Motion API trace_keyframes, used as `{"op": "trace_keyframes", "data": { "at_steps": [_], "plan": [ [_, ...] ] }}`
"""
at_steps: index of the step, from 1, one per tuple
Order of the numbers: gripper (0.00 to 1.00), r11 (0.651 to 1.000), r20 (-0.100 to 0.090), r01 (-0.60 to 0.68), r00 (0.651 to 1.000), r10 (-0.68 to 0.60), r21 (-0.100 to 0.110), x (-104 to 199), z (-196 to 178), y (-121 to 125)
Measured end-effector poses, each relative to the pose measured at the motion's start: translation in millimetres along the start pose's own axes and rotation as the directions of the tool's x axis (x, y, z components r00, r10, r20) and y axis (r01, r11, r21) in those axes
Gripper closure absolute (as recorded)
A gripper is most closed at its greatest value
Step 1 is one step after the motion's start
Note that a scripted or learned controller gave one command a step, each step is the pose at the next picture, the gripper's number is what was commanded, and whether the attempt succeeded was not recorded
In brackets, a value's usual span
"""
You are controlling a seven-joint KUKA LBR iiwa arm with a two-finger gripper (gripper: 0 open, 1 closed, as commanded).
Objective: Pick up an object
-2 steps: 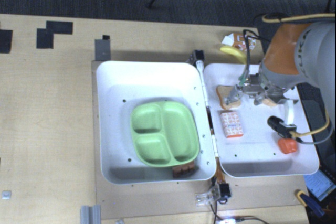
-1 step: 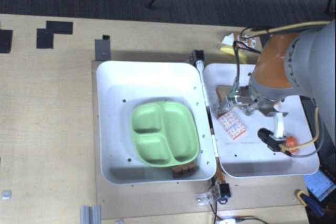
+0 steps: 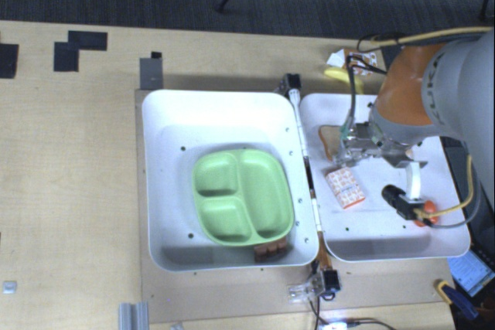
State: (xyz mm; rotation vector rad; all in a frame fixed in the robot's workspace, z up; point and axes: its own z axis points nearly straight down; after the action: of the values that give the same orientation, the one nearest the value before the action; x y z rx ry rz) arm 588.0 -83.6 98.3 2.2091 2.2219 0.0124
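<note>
End effector (image 3: pixel 349 151) low in right bin (image 3: pixel 387 242), near its left wall; grip state: cannot tell. Patterned red-white packet (image 3: pixel 345 188) lies flat just beside it, toward bin's front edge, long axis diagonal. Brown slice-like item (image 3: pixel 330 140) touching it on far-left side.

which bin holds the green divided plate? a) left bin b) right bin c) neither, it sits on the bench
a: the green plate lies inside the left bin, while the right bin holds a small checked packet and other items under the arm.
</note>
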Motion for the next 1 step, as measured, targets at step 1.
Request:
{"op": "trace_keyframes", "data": {
  "at_steps": [1],
  "plan": [
    [1.00,1.000,-0.001,0.001,1.000,-0.001,0.006,53.4,-119.0,5.4]
  ]
}}
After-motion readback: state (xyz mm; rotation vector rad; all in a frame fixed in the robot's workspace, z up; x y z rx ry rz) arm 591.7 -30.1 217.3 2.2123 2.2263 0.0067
